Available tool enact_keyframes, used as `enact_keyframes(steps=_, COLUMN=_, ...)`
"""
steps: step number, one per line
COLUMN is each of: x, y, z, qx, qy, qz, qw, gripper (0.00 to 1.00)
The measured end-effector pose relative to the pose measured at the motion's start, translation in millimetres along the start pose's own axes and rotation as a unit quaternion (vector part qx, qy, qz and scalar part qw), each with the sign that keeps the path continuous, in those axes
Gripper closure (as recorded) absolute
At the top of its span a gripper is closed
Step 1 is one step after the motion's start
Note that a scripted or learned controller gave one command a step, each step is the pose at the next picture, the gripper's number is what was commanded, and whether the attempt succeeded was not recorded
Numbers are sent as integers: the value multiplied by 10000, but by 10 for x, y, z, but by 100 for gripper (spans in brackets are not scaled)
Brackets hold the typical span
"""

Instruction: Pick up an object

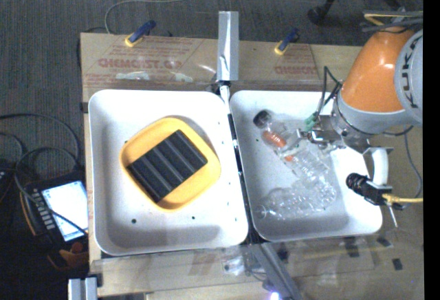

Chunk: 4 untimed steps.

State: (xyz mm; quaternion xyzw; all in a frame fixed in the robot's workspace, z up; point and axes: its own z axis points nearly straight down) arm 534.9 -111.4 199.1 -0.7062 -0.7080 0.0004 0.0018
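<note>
A clear plastic bottle [295,157] with an orange label and a dark cap lies tilted in the right bin [357,223]. Crumpled clear plastic [299,199] lies below it. A yellow tray with a black ribbed insert [170,162] rests in the left bin [110,113]. My gripper [313,132] reaches in from the right and hangs over the bottle's upper end, under the orange band of the arm [375,78]. Nothing is seen held between its fingers.
A metal post [227,44] stands at the back between the bins. Two blue and yellow clamps [139,33] [287,40] hold the cardboard backing. A black cable fitting [363,186] hangs off the arm over the right bin's edge. A tablet [62,209] lies on the floor at left.
</note>
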Motion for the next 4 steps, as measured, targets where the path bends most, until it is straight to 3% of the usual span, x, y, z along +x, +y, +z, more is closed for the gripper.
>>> enact_keyframes(steps=1, x=31, y=596, z=1016, qx=-50, qy=-14, qz=-388, qw=9992, gripper=0)
enact_keyframes(steps=2, x=128, y=843, z=1073, qx=194, qy=23, qz=752, qw=9970, gripper=0)
enact_keyframes(steps=3, x=135, y=852, z=1002, qx=169, qy=14, qz=755, qw=9970, gripper=100)
enact_keyframes(steps=4, x=82, y=770, z=-365, qx=-10, qy=-31, qz=-521, qw=9986, gripper=100)
